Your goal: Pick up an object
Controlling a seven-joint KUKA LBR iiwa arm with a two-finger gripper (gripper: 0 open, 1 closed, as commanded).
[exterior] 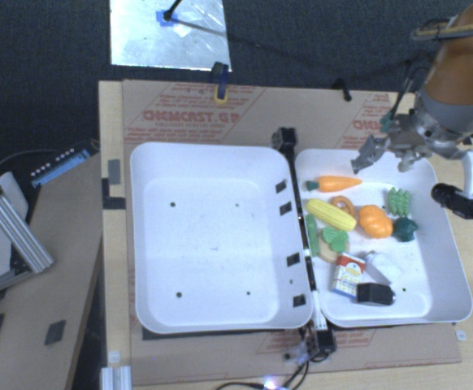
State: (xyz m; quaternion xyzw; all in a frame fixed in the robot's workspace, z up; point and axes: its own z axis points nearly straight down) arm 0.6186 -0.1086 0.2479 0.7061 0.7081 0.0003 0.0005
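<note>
The right bin [454,292] holds several toy foods. An orange carrot [334,183] lies at its far side, with a yellow corn cob [329,213] and an orange pepper [375,221] just in front of it. A green piece [397,200] and a dark broccoli [405,229] sit to the right. Nearer the front are a red and white box [348,274] and a black object [375,294]. My gripper [384,162] hangs open above the bin's far edge, up and right of the carrot, with nothing between its fingers.
The left bin [212,234] lies beside the right one, joined by a black divider [297,218]. Both rest on a cardboard sheet [188,112]. A shiny plate [167,23] lies beyond the bench. A metal frame [5,218] stands at the left.
</note>
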